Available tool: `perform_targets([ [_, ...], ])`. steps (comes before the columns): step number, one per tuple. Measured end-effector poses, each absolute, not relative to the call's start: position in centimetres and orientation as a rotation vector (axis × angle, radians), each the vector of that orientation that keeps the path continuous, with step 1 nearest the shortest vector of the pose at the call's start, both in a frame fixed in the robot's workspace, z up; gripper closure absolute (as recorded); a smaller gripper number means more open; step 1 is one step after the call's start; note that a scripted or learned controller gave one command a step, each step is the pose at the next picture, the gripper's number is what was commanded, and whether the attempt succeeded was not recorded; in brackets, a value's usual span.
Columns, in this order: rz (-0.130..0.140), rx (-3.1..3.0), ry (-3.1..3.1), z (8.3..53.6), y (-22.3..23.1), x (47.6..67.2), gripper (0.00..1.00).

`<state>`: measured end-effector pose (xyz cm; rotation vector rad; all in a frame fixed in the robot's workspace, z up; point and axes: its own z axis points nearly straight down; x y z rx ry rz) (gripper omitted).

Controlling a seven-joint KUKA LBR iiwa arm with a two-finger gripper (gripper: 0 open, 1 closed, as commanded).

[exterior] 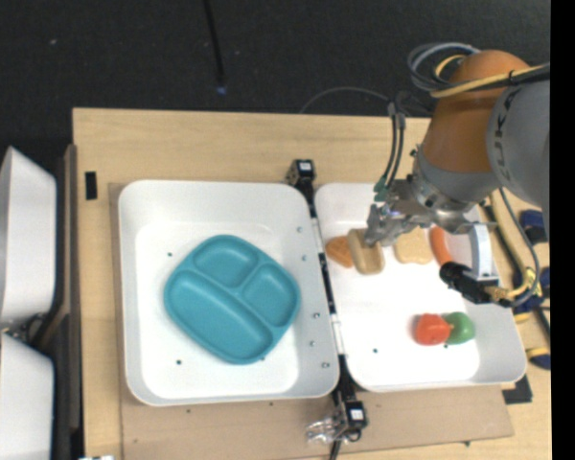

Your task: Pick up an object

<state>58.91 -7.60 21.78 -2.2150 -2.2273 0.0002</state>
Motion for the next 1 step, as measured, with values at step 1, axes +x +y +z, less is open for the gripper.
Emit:
perform_targets([
  [1,-0.002,-2.212,-2.229,23.08,-2.0,57.98,1.0],
])
